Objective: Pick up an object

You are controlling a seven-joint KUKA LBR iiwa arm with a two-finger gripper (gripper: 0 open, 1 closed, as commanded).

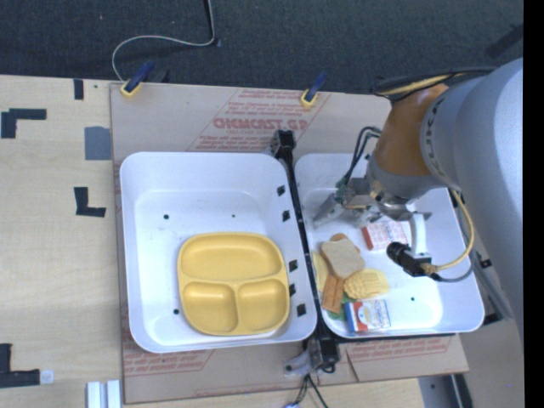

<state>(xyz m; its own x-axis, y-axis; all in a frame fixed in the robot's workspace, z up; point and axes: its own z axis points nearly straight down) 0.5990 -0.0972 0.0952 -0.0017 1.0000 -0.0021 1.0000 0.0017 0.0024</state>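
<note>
- At the near edge of the right bin [463,317] a small carton [368,315] with red, white and blue print lies flat.
- Just beyond it sits a yellow corn cob [366,284], touching a tan bread slice [342,256] that rests against an orange carrot stick [331,292].
- Next to these, toward the bin's middle, a red-and-white packet [382,232] lies partly under the arm's hardware.
- In the left bin [144,228] a yellow tray [233,282] with three compartments sits toward the near side.
- Above the bread, the gripper [327,211] hangs low over the right bin's far left part, its grey metal tip pointing toward the divider between the bins.
- Whether its fingers are apart or together cannot be told; nothing shows between them, and the tip appears apart from the bread.
- Farther back the arm [459,134], grey with an orange band, covers the bin's far right corner.
- Beyond both bins, two clamps [313,90] with yellow and blue jaws pin the cardboard sheet [212,117], and a black cable [204,7] loops over the dark floor.
</note>
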